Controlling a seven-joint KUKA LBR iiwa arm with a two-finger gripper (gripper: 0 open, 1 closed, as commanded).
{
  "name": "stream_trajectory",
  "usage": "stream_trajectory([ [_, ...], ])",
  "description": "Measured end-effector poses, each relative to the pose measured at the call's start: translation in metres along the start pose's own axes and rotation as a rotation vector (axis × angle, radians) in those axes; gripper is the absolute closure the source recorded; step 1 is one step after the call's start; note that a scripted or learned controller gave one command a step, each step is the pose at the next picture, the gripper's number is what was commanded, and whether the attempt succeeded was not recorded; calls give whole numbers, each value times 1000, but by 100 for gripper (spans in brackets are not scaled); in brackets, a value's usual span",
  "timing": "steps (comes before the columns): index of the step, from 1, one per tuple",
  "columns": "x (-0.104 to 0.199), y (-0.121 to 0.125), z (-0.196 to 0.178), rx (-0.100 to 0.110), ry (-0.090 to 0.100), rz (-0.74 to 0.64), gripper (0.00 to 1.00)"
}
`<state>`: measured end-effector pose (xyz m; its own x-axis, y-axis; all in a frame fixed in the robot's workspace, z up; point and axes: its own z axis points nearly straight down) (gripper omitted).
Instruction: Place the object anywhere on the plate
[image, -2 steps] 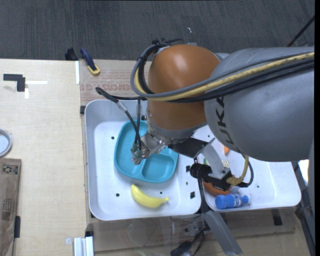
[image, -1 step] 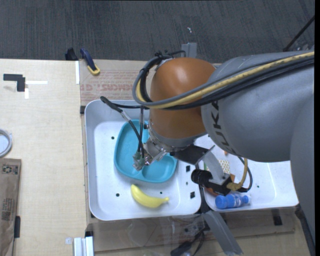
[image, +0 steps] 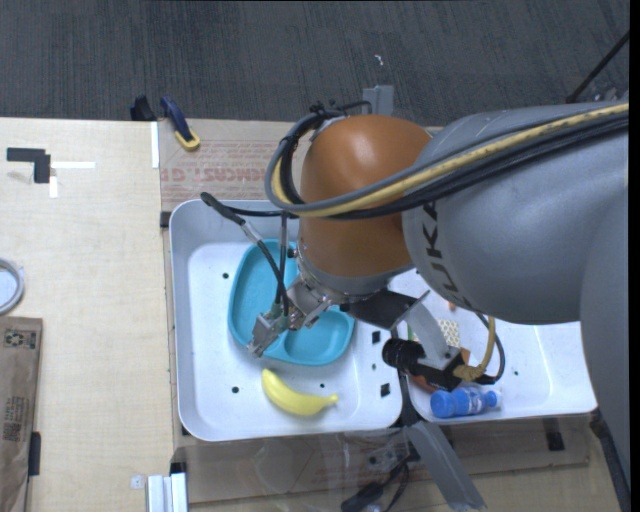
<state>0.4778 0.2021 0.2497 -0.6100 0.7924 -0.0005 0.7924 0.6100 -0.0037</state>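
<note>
A light blue plate (image: 250, 290) lies in the left white bin (image: 190, 330), partly hidden under the arm. A yellow banana (image: 297, 397) rests on the bin floor just in front of the plate, near the front rim. My gripper (image: 278, 325) hangs low over the plate's front half, with its tip near the plate's surface. I see nothing held in it. The arm's orange band and grey body hide the plate's right side.
In the right bin (image: 560, 385) a small blue bottle (image: 462, 402) lies near the front-left corner, and a pale dotted item (image: 450, 326) shows behind it. A cardboard sheet (image: 230, 160) lies behind the bins, and a wooden benchtop (image: 80, 300) extends to the left.
</note>
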Motion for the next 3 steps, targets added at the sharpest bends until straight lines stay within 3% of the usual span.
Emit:
stream_trajectory([
  [1, -2, 0, -8, 2, -1, 3, 100],
  [2, 15, 11, 1, 1, 0, -54, 100],
  [3, 15, 11, 1, 1, 0, -54, 0],
])
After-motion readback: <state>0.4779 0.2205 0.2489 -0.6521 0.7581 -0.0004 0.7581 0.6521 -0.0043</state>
